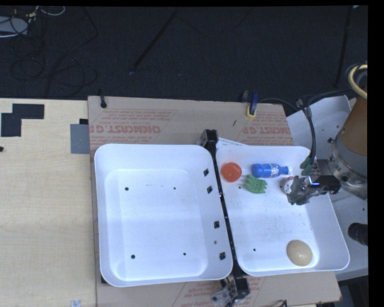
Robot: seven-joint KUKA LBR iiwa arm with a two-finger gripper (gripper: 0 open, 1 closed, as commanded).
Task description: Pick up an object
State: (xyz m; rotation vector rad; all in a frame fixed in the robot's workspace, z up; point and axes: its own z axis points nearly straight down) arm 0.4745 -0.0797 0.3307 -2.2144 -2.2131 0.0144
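- A dark floor [180,48] fills the top of the view, with thin cables [36,18] lying across it at the upper left.
- A light wooden bench top [42,210] takes up the left side, with black shapes [21,117] and a grey square [78,138] on it.
- A brown cardboard sheet [168,123] with reversed red print lies on the bench.
- A yellow and blue clamp [252,105] sits at the cardboard's far edge.
- The light is even and soft.
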